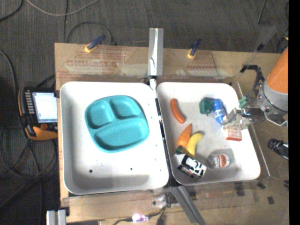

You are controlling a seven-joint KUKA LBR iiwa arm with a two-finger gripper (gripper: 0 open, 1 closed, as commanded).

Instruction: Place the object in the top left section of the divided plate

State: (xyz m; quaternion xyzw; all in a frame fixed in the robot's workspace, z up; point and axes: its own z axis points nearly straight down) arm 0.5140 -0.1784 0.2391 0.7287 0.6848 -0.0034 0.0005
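Note:
A teal divided plate [117, 123] lies in the left bin [75, 172], with two small sections at the top and one large one below. All three sections look bare. My gripper [234, 119] hangs over the right edge of the right bin [243, 170], beside a blue bottle [219, 111] and just above a small red and white item [233, 134]. The view does not show anything held in the gripper. Also in the right bin are an orange sausage [176, 110], a carrot [184, 136], a banana [194, 143], a green item [206, 106], a small can [219, 160] and a black and white box [192, 167].
The two bins meet at a raised rim [159, 125] between plate and objects. A handheld screen device [40, 109] lies left of the bench. Clamps and a metal post [155, 50] stand at the bench's back edge.

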